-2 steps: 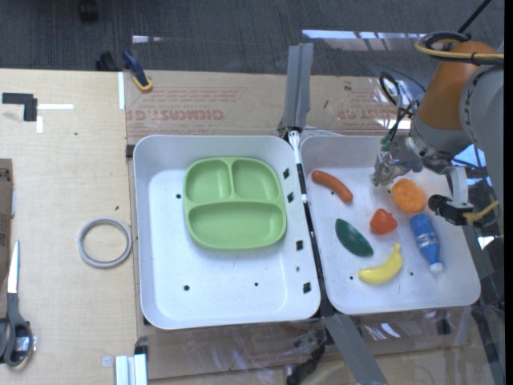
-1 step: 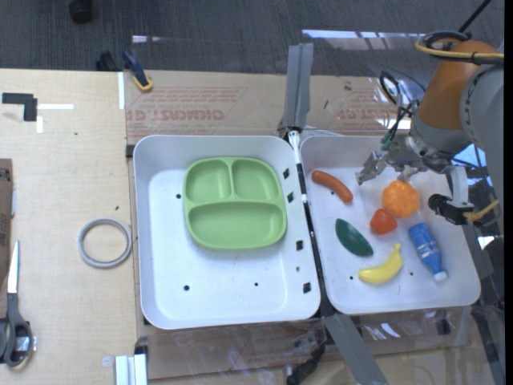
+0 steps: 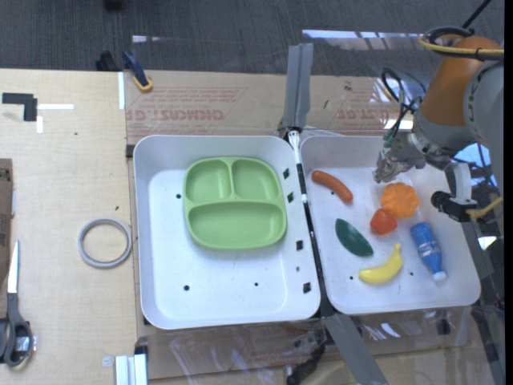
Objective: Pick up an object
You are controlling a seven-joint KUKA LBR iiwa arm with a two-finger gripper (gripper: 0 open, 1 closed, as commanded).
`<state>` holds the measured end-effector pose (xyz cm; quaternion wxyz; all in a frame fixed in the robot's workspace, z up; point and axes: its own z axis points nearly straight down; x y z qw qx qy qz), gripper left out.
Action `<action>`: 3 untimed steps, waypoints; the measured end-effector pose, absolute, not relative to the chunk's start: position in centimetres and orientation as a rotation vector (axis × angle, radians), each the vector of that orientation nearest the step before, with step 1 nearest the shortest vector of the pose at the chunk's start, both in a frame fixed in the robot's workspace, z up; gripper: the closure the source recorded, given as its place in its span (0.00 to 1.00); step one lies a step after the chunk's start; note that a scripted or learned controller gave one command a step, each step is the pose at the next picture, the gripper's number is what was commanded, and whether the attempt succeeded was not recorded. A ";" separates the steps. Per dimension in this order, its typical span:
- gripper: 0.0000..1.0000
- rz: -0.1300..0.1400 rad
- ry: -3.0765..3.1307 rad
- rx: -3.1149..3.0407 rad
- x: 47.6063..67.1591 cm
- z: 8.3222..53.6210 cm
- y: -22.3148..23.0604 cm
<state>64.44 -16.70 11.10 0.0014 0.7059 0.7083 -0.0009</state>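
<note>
The right bin [image 3: 449, 291] holds several toy foods: a red-orange sausage [image 3: 333, 185], an orange fruit [image 3: 401, 198], a red tomato [image 3: 383, 221], a dark green leaf-shaped piece [image 3: 353, 237], a yellow banana [image 3: 382, 268] and a blue bottle [image 3: 427, 250]. My gripper [image 3: 389, 171] hangs over the back of this bin, just above and left of the orange fruit. Nothing shows between its fingers.
The left bin [image 3: 160, 287] carries a green divided plate [image 3: 236, 201]. A grey divider post [image 3: 298, 87] stands behind the seam between the bins. On the bench to the left lie a tape ring [image 3: 105, 241] and scissors [image 3: 14, 327].
</note>
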 end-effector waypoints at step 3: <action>0.00 -0.003 2.223 2.221 60.2 9.2 -10.1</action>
